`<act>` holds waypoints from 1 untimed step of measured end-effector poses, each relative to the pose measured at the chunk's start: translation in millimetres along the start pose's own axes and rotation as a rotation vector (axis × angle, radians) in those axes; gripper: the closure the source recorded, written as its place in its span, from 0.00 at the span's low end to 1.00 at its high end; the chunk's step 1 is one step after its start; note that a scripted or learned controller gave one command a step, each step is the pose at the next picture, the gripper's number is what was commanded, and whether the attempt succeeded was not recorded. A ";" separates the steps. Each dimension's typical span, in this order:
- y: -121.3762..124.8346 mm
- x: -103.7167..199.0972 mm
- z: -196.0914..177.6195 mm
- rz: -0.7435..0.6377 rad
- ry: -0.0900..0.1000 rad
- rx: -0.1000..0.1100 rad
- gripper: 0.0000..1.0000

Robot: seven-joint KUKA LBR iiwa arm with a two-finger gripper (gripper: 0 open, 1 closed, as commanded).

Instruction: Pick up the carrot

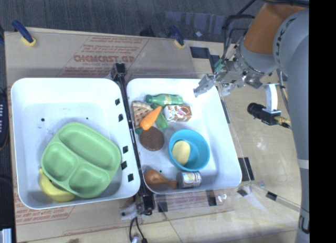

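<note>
A toy carrot [151, 117] lies in the right bin [223, 131], tilted with its orange tip pointing up toward a green bottle [164, 99] and its thick end down beside a brown round patty [152, 139]. It rests against a waffle piece [139, 112] on one side and a printed packet [177, 113] on the other. The hand [203, 87] hangs over the bin's upper right corner, well apart from the carrot; whether it is open or closed cannot be told from this angle.

The carrot looks like a small, hard plastic piece, likely light and stiff, with a smooth skin that may slip. Its tapered shape suggests a hold across the thicker middle, with the grip set crosswise to its length, since neighbours crowd both flanks. A blue bowl [189, 149] holding a yellow lemon [181, 151] sits nearby, below and to the right.
</note>
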State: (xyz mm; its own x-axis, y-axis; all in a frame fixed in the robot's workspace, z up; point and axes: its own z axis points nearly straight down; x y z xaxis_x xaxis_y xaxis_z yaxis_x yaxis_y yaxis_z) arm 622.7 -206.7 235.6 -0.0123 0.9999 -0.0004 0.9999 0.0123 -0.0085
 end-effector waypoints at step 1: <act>-46.4 50.9 142.4 -0.162 0.005 0.013 0.00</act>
State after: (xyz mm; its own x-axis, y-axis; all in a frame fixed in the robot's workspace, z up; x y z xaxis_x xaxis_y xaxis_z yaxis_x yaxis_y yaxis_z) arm 574.5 -156.5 93.5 -0.1734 0.9848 0.0068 0.9846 0.1735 -0.0211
